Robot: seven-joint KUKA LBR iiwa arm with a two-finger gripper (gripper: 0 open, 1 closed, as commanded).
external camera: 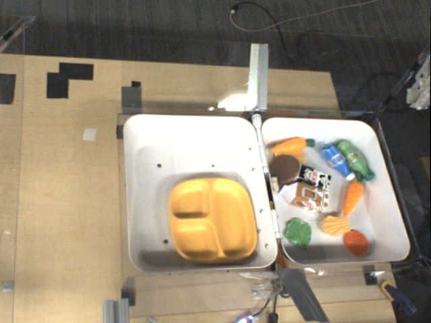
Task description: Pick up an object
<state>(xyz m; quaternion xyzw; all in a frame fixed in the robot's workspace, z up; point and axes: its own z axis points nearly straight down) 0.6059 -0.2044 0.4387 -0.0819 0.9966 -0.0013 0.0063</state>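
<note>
The right bin [387, 200] holds several toy foods. An orange carrot [289, 145] lies at its back left, beside a brown round piece [285, 169]. A blue bottle [335, 159] and a green bottle [355, 159] lie at the back right. A white printed packet [312, 190] sits in the middle, with a second carrot [353, 197] to its right. Along the front are a green broccoli [297, 233], a ridged orange piece [335, 225] and a red tomato [356, 242].
The left bin [175, 147] holds a yellow divided tray [212, 219] at its front right. A metal post [258, 73] stands behind the seam between the bins. Black marks [67, 78] lie on the wooden bench at the left. A cable [303, 25] runs across the dark floor behind.
</note>
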